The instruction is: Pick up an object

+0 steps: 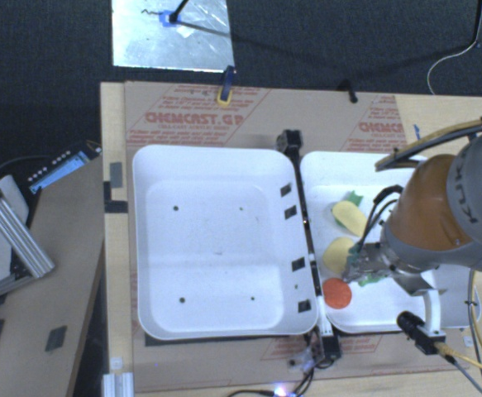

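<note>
**Small rounded pieces bunched at the right bin's near-left corner**

The worktop [191, 110] is a cardboard-covered board printed in red, carrying two shallow white bins side by side on dark carpet. A shiny foil-like sheet [171, 21] lies on the carpet beyond the board. The left bin [216, 238] is the larger open area, smooth-floored with low sloped walls. The right bin [323, 172] holds all the pieces, and the arm [439, 213] covers much of it, so room there is tight.

The gripper [363, 265] sits low among the pieces; whether it is open, closed or holding anything cannot be told from here.

Candidates, largest first: a yellow oval piece [349, 215] just beside the divider; a pale yellow round piece [338, 253] touching the gripper's left side; a red round piece [336, 293] near the bin's front wall; a green piece [355, 198] peeking behind the oval.

All look light and probably smooth, likely toy-like, so they may roll or squirt out of a pinch on the slick floor. Gripping across the middle of the narrow width seems safest. The red piece sits close to the wall, leaving little clearance.
</note>
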You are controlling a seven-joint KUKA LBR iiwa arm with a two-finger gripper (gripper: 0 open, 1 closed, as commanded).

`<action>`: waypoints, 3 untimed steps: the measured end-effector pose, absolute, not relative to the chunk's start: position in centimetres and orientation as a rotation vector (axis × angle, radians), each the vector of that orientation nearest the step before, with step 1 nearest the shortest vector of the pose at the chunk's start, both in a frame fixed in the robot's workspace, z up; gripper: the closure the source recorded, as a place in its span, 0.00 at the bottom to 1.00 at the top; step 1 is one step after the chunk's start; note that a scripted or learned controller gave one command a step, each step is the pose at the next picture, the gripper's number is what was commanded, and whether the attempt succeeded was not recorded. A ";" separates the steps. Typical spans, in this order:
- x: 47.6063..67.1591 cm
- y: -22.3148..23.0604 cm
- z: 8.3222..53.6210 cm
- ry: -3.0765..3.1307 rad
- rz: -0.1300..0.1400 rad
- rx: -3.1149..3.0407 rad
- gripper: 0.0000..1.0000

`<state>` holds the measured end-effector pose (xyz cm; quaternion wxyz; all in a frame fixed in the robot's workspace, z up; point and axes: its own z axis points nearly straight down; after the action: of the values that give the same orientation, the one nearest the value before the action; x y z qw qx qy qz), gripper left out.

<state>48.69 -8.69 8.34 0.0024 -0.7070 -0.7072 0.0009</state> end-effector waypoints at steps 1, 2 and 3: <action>54.3 -10.7 8.5 -2.230 -0.005 -2.222 1.00; 60.3 -11.2 28.9 -2.243 -0.020 -2.227 1.00; 66.6 -9.3 37.0 -2.240 -0.014 -2.221 1.00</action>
<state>66.63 -9.25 37.01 -0.0065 -0.7041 -0.7101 -0.0046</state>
